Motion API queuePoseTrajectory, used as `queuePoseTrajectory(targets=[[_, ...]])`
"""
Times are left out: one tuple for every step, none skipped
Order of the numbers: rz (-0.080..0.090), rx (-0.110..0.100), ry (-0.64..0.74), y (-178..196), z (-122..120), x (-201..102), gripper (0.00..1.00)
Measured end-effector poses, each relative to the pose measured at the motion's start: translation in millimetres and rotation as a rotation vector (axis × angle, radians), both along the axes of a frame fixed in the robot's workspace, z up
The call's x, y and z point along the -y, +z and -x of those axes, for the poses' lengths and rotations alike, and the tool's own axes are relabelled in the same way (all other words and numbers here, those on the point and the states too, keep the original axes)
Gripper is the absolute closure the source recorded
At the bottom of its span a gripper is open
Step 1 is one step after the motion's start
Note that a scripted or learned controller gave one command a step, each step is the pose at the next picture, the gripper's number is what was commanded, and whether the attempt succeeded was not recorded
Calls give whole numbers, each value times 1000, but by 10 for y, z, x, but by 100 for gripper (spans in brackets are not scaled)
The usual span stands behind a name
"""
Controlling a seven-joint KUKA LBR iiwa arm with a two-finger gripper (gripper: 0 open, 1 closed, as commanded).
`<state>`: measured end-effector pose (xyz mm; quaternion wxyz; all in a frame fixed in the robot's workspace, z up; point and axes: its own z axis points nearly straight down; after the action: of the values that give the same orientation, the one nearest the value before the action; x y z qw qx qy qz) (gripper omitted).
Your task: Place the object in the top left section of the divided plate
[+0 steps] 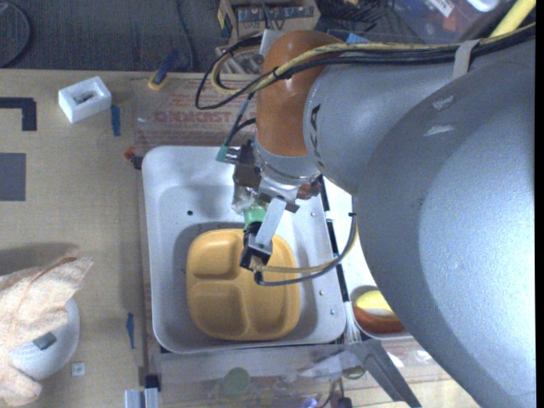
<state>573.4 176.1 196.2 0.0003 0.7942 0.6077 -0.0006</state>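
yellow plastic makes up the divided plate, which sits flat in the left white bin, toward the near end of it. the plate is a rounded square, so it has no real long side. its raised ridges split it into parts: one wide part on the left of the view and smaller parts beside and below it.

the end effector hangs from the grey arm and its orange band. it points down and sits right over the upper middle of the plate, just where the top ridge runs. the top left part of the plate lies just to the left of the end effector in the view. so my guess is that the next move is a small slide to the left, and then a let-go.

something green shows high up beside the wrist. it is too small and too hidden to tell what it is, or if it is the object. i cannot tell if the end effector is holding anything, or how it is set.

a second bin lies to the right under the arm. a white box rests on the bench, well apart.
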Motion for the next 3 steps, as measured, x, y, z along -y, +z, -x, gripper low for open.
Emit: queuePoseTrajectory(targets=[[0,1,-7,266,248,-374,100],[1,-5,-455,1,293,25,100],[-1,1,-881,361,137,579,100]])
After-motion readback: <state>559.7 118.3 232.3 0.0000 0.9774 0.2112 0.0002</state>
